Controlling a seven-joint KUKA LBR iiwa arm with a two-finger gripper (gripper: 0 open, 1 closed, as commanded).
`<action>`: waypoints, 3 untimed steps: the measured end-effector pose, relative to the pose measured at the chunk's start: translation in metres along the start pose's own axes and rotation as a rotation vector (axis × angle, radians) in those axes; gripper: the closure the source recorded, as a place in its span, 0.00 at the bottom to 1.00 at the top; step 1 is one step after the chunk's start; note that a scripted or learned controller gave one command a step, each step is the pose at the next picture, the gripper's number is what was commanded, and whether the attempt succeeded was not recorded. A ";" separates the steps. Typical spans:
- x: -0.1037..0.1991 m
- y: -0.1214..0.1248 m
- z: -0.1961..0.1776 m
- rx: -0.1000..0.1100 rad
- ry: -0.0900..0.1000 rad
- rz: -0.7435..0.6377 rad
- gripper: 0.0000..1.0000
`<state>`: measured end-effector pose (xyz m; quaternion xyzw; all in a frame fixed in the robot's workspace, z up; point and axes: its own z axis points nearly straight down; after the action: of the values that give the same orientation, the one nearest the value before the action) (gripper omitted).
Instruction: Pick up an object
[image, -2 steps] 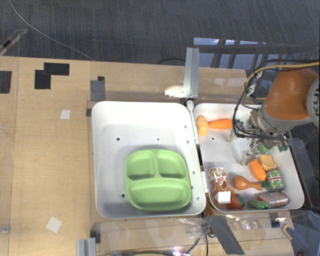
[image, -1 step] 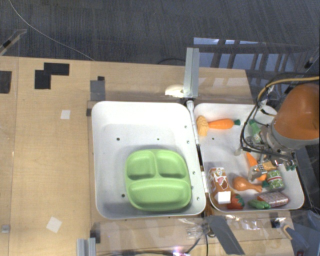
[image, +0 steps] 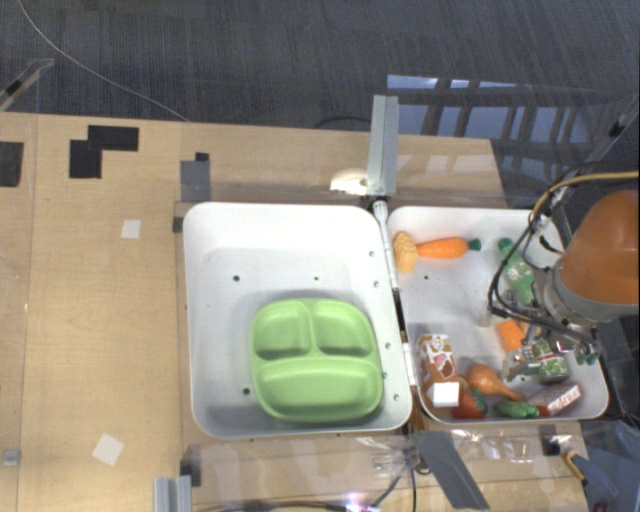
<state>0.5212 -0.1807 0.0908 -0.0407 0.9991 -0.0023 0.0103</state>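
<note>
No text, brand or number can be read anywhere on the bench. The brown packet (image: 437, 357) near the front left corner of the right bin (image: 455, 222) bears a printed label, too small to make out. The red-and-white wrapper (image: 563, 400) by that bin's front right corner carries print that is likewise blurred beyond reading.

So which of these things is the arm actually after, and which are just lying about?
Part of the job:
the hand, low in the right bin
the toys there: carrot, onion, carton

Lying about:
the green plate
the left bin holding it
</note>
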 end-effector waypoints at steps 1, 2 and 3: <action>-0.006 0.000 -0.015 0.006 -0.018 -0.008 1.00; -0.031 0.074 -0.141 -0.003 -0.004 0.113 1.00; -0.027 0.071 -0.135 -0.003 0.009 0.120 0.00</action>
<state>0.5397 -0.1071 0.2259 0.0190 0.9998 -0.0002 0.0059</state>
